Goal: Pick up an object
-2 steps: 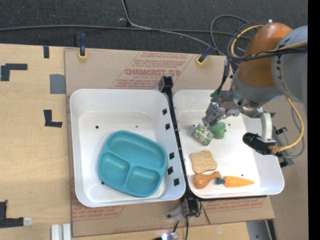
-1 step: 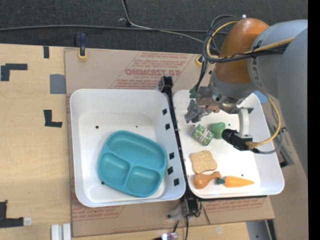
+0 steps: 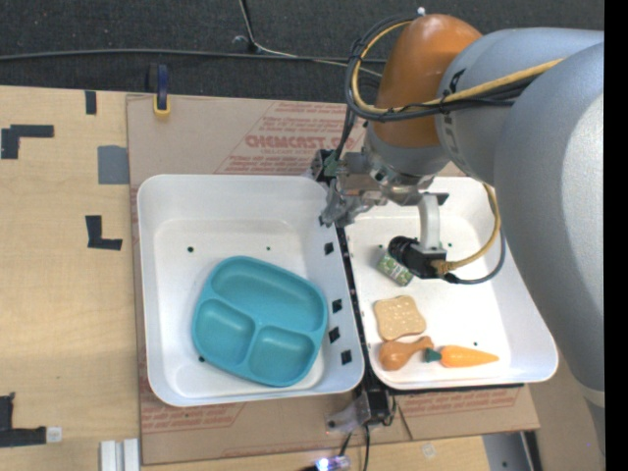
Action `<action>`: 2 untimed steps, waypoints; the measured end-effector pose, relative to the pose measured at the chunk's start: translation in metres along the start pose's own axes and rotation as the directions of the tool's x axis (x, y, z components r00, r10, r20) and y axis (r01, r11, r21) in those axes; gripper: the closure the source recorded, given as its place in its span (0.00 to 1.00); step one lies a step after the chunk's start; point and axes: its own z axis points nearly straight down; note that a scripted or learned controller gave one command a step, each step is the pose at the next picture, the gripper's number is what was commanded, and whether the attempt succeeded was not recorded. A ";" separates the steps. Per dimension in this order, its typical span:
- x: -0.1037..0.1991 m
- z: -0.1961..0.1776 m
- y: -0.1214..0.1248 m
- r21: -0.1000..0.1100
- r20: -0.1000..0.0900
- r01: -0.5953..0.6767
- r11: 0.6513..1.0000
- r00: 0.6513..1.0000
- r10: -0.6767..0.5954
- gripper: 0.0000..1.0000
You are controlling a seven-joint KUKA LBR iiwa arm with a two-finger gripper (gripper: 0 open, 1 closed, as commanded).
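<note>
Arm: the grey KUKA arm (image 3: 530,135) reaches in from the right, its orange band (image 3: 427,77) poised above the far end of the wall that parts the two bins.

Gripper: the gripper (image 3: 339,204) hangs at the far end of that dividing wall, low over the seam between the bins. Its metal parts show below the wrist, but the fingers are too small and cluttered to read; whether they are spread or closed, and whether anything sits between them, cannot be told.

Left bin: a shallow white bin (image 3: 162,263) carries a teal divided plate (image 3: 258,320), three compartments showing, lying flat toward the bin's near right corner.

Right bin: the second white bin (image 3: 525,327) carries the small objects. A green-labelled can (image 3: 395,267) lies on its side near the dividing wall, just beside a dark fitting on the arm. A slice of toy toast (image 3: 398,316) lies nearer the front edge. At the near edge, a brown toy drumstick (image 3: 401,352) rests just beside a toy carrot (image 3: 463,357), the carrot's tip pointing toward the bin's right edge.

Bench: a cardboard sheet with red print (image 3: 285,145) lies under both bins on the wooden bench top (image 3: 59,292). An orange-handled clamp (image 3: 161,96) grips the sheet's far left corner.

Cables: black cables (image 3: 245,37) run across the dark floor beyond the bench's far edge.
</note>
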 end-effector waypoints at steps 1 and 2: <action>0.047 -0.014 0.015 -0.001 0.001 -0.001 1.000 1.000 0.001 1.00; 0.062 -0.013 0.027 0.000 0.003 -0.005 1.000 1.000 0.005 1.00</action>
